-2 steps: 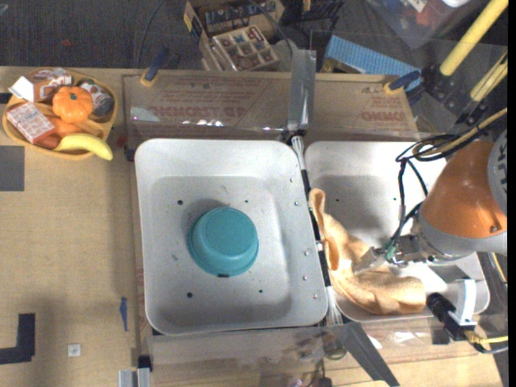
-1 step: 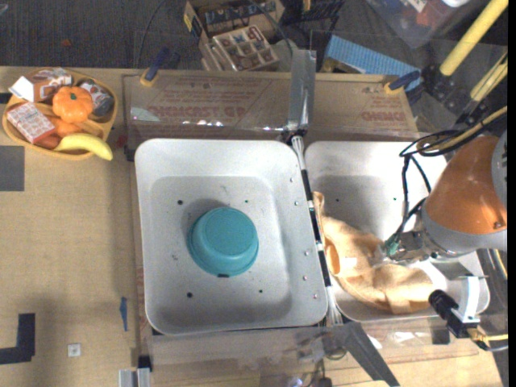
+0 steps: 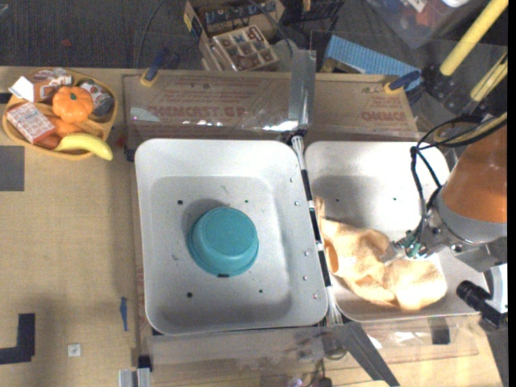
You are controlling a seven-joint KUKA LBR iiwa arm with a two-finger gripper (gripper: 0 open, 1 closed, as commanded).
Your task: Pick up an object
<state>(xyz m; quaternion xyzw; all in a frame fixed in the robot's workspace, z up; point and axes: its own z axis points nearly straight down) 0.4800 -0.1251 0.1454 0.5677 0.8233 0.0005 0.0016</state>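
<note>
Where arm (image 3: 476,192) reaches low, gripper (image 3: 401,251) touching cloth (image 3: 379,268)

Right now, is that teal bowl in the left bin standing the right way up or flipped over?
Flipped over. The teal bowl shows a flat round base on top and a wider rim against the left bin floor, with no hollow visible.

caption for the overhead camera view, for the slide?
Two-finger gripper down on crumpled yellow-orange cloth in right white bin; upturned teal plastic bowl in left white bin.
</note>
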